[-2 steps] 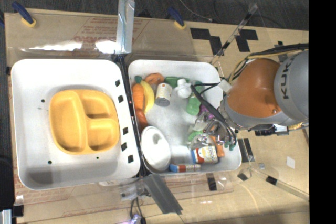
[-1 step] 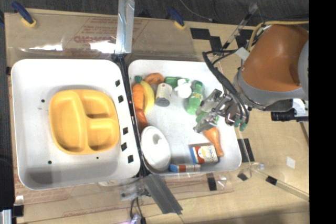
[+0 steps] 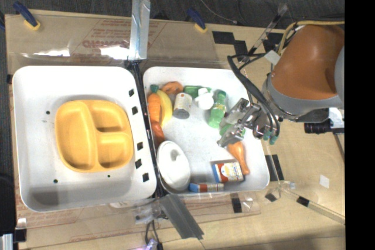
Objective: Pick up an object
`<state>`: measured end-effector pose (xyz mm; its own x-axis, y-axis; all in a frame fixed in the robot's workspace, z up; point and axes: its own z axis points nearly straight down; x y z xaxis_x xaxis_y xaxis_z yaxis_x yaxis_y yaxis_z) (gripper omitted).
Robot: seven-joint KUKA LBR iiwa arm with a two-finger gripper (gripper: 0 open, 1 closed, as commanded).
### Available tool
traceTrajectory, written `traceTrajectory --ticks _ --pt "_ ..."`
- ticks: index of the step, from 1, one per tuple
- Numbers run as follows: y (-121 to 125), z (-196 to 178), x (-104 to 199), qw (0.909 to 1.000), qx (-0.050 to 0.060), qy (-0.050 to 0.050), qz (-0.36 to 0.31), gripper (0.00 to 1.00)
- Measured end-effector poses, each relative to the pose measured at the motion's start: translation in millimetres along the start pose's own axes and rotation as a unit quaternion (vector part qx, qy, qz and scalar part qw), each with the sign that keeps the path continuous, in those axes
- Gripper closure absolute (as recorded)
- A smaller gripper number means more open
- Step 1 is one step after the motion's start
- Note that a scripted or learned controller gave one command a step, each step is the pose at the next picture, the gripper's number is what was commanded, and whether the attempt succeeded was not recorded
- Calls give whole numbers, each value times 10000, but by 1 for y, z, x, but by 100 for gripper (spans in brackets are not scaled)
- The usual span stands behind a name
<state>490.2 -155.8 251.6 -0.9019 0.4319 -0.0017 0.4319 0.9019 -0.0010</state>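
A grey KUKA arm with an orange band reaches in from the right over the right bin [image 3: 252, 88], its gripper [image 3: 233, 130] low above the bin's right half. The metal fingers [image 3: 237, 108] angle down and to the left; whether they are parted or closed on anything cannot be told from this slant.

Just below the gripper, an orange carrot [image 3: 239, 156] lies with its long axis running diagonally, the upper end pointing up-left toward the fingertips and the lower, narrower end pointing down-right toward the bin's right wall. Its upper end sits at or under the gripper's tip; contact cannot be confirmed.

Left of the carrot's lower end rests a small jar [image 3: 228, 172] with a red-and-white label, and left of that a white lidded bowl [image 3: 172, 164] sits by the bin's left wall. A thin red-and-blue tube [image 3: 205, 187] lies along the near wall, below the jar.

Above the carrot, near the bin's far wall, stand a green bottle [image 3: 217, 110], a white cup [image 3: 182, 105] and a white cap [image 3: 204, 100]. A banana [image 3: 166, 107] and another orange piece [image 3: 154, 109] lie upright along the left wall, well apart from the carrot.

The left bin [image 3: 35, 184] holds a yellow divided tray [image 3: 94, 134].
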Motion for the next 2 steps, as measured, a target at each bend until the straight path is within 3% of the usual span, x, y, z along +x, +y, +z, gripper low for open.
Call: traceTrajectory --ticks 1,2 --pt "29 -25 -3 9944 0 6 1055 100" --pt "30 -33 -4 9947 5 8 1025 100"
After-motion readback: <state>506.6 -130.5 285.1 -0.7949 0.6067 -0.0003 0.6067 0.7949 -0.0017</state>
